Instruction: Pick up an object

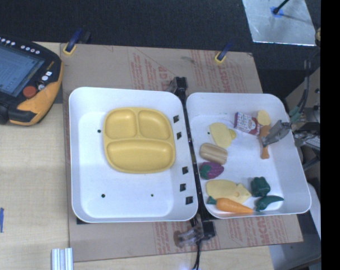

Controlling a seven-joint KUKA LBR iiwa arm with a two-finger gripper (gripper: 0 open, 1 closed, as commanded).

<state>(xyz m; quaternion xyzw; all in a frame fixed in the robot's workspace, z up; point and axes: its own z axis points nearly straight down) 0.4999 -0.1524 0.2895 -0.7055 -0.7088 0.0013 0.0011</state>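
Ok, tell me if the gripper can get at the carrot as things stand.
Probably yes. The carrot lies uncovered at the right bin's near edge, touching only a yellow piece; the gripper is over the same bin.

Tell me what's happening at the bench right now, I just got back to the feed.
The gripper has reached in from the right, over the upper right part of the right bin, close to a thin orange piece and a red-and-white packet. Nothing is visibly held yet. The rest of the toy food lies in that bin too: a carrot, a green pepper, a bread roll and yellow pieces. The left bin holds a yellow divided plate.
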